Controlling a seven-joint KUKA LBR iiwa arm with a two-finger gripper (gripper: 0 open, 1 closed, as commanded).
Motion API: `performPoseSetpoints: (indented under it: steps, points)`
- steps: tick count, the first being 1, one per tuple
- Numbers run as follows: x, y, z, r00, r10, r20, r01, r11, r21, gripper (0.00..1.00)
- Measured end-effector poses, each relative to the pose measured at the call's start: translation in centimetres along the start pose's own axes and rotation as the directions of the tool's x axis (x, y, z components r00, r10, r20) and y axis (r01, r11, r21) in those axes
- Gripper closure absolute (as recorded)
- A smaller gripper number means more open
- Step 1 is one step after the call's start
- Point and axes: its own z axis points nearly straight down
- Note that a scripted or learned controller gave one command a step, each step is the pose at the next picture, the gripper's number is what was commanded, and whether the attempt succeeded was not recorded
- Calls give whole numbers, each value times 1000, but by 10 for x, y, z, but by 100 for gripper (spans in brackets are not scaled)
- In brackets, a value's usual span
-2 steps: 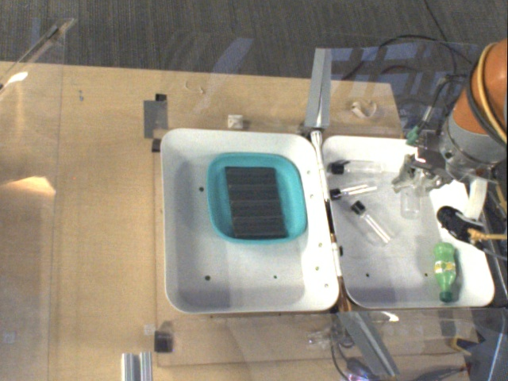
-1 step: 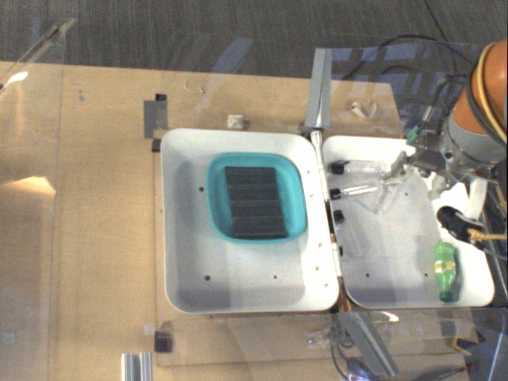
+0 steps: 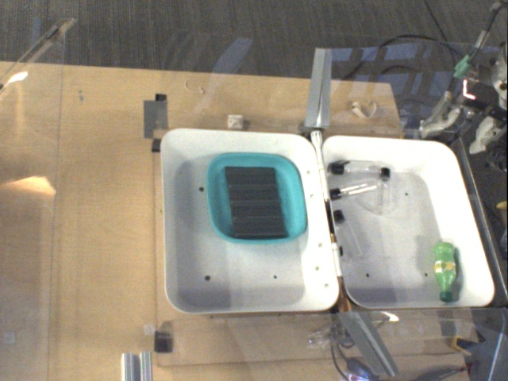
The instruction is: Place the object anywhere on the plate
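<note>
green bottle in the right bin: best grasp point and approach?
Take the green bottle across its wider upper body, coming straight down from above. It lies flat, long axis running roughly up-down in the camera view, so set the fingers to close across its width, left to right. It sits close to the right bin's right wall and near corner, so a top-down approach probably avoids the rim better than a sideways one.

Robotics lab, wooden bench [image 3: 87, 236], 2 white bins [image 3: 178, 284], clear shield panels, loose cables [image 3: 413, 50]

No legible text or labels
</note>
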Motion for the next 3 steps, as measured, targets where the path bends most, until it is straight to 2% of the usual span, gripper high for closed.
performPoseSetpoints:
  steps: [1, 2, 3]
  points:
    - [-55, 6, -16, 987, 161, 3, -161, 987, 4, 0]
    - [-51, 0, -70, 958, 285, 2, -285, 958, 2, 0]
    - [-56, 4, -70, 915, 403, 2, -403, 915, 3, 0]
